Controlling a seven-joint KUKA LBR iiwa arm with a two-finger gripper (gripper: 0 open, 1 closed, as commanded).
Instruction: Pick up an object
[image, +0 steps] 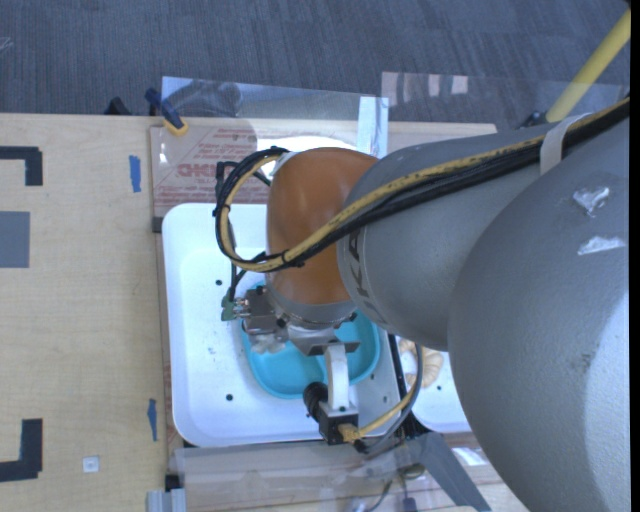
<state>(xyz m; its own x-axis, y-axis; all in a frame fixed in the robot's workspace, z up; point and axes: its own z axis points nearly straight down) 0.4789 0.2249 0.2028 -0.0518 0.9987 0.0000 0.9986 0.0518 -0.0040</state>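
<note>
One candidate to pick: blue bowl (285, 372) in the left bin (195, 300), lower right part, partly under the wrist. Tool (262, 325) sits right over its near rim; can't tell its state, arm (480, 260) blocks it. Best bet: pinch the rim, lift straight, slowly. Cables (235, 225) loop close by. Right bin (445, 405) is mostly hidden; tan thing (430, 365) peeks out there.
</note>
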